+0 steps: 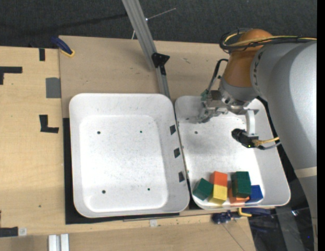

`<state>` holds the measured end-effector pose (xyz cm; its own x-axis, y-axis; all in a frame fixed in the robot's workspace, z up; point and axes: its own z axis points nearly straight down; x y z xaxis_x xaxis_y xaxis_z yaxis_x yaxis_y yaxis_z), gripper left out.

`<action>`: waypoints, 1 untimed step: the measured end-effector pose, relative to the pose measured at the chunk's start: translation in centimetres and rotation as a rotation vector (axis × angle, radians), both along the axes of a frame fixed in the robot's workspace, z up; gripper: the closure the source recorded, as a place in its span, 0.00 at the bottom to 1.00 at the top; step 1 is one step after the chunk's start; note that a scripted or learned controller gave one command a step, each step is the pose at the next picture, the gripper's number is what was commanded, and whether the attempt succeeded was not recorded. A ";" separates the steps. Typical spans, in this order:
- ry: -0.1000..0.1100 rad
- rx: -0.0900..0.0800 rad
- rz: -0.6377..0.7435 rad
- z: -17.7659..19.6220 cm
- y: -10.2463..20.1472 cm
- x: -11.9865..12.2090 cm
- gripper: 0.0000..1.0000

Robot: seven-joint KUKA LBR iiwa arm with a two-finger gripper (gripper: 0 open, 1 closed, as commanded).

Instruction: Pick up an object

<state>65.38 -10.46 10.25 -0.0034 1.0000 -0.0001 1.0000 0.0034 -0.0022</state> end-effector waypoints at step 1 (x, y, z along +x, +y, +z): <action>-0.005 0.000 -0.002 4.3 -0.1 0.3 1.00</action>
<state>65.68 -10.51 14.51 -0.0016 1.0000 0.0003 1.0000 0.0016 0.0028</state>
